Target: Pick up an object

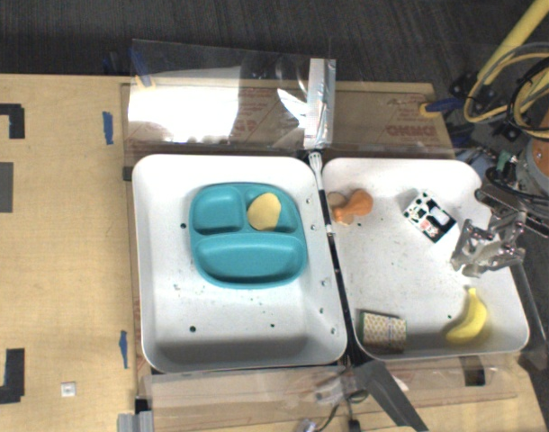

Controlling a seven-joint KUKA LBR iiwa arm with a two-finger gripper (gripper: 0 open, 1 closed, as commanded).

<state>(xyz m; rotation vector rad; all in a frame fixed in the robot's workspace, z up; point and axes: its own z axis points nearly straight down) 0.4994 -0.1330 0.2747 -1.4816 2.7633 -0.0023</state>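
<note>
White plastic, two shallow bins side by side on the bench, seen from above at a slant. The left bin (157,313) carries a teal divided tray (247,255), and a yellow roundish object (264,211) sits in the tray's upper right compartment, up against the ridge between compartments.

The right bin (391,277) has the loose pieces. An orange toy-like object (351,205) lies near its upper left corner, close to the wall shared with the other bin. A small black-and-white patterned card or box with a touch of red (427,217) rests tilted toward the upper middle. A yellow banana (469,319) lies near the lower right corner, curving along the rim. A small patterned, roll-like item (383,328) sits by the bottom edge, left of the banana and well apart from it.

The gripper (480,252) hangs over the right side of the right bin, above the banana and to the right of the card, with the arm coming in from the right. Its metal fingers point down and left; nothing shows between them, and I can't make out whether the jaws stand apart or together. No object is lifted; all of them lie on the bin floors.

Behind the bins a sheet of clear plastic (229,106) is taped over brown cardboard (382,120).
</note>
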